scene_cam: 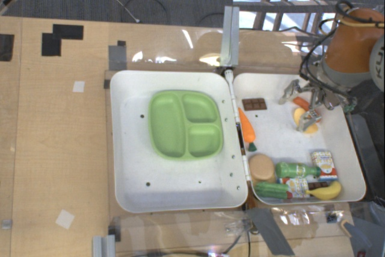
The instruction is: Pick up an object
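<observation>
Two shallow white bins sit side by side on the wooden surface (pixel 54 147), and the right bin (pixel 355 189) carries the toy food on offer. Nearest the tool (pixel 310 106) is a small orange and yellow piece (pixel 305 120) in the bin's far right part, lying just under the metal fingers and seemingly touching them; whether the fingers are apart or closed on it cannot be told from this slanted view. The arm (pixel 352 48) reaches in from the right, its orange band above the wrist hanging over the bin's far corner.

Farther out, a brown chocolate bar (pixel 253 105) lies flat near the bin's far left, and a toy carrot (pixel 246 128) runs along the left wall, its green top pointing toward the near side. Along the near edge (the crowded end) a round tan bun (pixel 261 167) sits beside a green bottle (pixel 297 170), with a small printed carton (pixel 323 164) to the right, a darker green bottle (pixel 277 191) below, and a yellow banana (pixel 325 192) against the near right wall.

The left bin (pixel 132 189) holds a light green divided plate (pixel 184 124) with three compartments, lying flat at its middle. Black patches (pixel 60 38) mark the surface at the far left.
</observation>
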`<control>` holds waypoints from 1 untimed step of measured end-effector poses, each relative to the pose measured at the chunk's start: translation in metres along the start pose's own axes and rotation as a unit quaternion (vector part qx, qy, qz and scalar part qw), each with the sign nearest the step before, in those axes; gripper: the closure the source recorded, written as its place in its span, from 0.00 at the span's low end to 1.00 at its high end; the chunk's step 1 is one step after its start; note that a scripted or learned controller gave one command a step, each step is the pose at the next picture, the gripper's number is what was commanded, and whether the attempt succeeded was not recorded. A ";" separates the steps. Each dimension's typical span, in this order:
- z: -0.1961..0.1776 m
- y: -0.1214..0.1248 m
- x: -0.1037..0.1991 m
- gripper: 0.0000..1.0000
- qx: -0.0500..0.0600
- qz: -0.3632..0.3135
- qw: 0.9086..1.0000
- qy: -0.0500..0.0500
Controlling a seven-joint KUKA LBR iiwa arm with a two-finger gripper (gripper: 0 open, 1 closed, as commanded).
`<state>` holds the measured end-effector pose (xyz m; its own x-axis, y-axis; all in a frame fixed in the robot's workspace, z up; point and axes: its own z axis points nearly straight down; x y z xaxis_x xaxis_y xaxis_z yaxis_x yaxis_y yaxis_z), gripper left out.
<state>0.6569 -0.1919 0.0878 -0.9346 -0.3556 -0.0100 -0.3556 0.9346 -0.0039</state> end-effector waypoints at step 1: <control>-0.002 -0.015 -0.004 0.00 0.001 -0.032 0.999 -0.001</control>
<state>0.6658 -0.2045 0.0900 -0.9102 -0.4139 -0.0122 -0.4139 0.9103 -0.0073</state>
